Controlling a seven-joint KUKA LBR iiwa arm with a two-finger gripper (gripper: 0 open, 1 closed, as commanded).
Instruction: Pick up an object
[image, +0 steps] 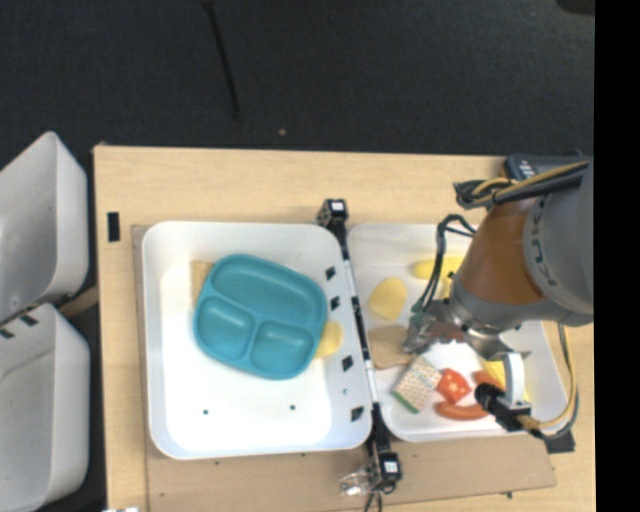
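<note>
2 white bins (160, 330); 1 blue tray (260, 315); hand (418, 335) above right bin.

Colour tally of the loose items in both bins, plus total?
Teal: 1, the divided plate, left bin.
Yellow: 3, a piece, another by the arm, one under the plate's edge.
Red: 2, a tomato-like piece and a sausage shape.
Patterned packet: 1.
Total: 7 visible.
</note>
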